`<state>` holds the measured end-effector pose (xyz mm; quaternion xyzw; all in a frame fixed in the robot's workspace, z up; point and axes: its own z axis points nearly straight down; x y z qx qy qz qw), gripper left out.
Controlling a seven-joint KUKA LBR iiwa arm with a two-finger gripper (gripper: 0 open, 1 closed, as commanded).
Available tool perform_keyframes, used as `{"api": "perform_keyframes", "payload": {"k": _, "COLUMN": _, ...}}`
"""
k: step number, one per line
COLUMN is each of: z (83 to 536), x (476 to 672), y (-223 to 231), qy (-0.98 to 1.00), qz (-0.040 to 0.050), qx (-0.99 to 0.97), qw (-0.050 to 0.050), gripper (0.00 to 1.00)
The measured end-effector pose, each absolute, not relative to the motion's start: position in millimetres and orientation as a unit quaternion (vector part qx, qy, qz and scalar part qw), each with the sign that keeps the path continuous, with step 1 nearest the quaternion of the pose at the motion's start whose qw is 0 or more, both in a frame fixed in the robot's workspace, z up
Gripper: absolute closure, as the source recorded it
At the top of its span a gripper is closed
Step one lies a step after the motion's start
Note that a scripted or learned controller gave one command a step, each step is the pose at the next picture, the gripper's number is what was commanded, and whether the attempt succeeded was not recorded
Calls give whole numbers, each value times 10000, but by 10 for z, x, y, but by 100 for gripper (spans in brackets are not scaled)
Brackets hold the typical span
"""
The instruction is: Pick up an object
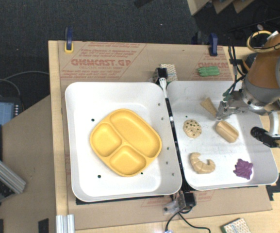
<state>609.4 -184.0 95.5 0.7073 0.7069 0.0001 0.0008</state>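
Arm (268, 72) reached in from the right, low over the right bin (178, 130). Gripper (223, 111) sat down near the bin floor, between a tan wedge piece (208, 106) on its left and a bread-roll-like loaf (226, 131) just below it. Finger state: could not tell, the tips were too small and blurred against the white. Nothing visibly held between them.

Other candidates in the same bin: a chocolate-chip cookie (192, 128) left of the loaf, a croissant (202, 163) toward the near edge, a purple grape bunch (243, 169) in the near right corner. Left bin (76, 130) carried a yellow divided plate (125, 141), well apart from the arm. A green item (208, 72) lay on the cardboard behind the bins.

Step judged: descent or grasp attempt, target probably the wedge or the loaf, unclear which. Lift not yet done.

Next move would call for closing squarely on one piece, then rising straight. Risk: the tips landing between the two items and pinching neither, or nudging the wedge toward the bin wall.
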Motion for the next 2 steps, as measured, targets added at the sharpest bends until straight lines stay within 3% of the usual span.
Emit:
{"api": "perform_keyframes", "payload": {"k": 1, "z": 949, "x": 6092, "y": -1840, "qy": 7068, "qz": -2, "qx": 7074, "qw": 5, "gripper": 0}}
{"api": "perform_keyframes", "payload": {"k": 2, "z": 841, "x": 5604, "y": -1951, "qy": 7066, "qz": -9, "qx": 7076, "qw": -24, "gripper": 0}}
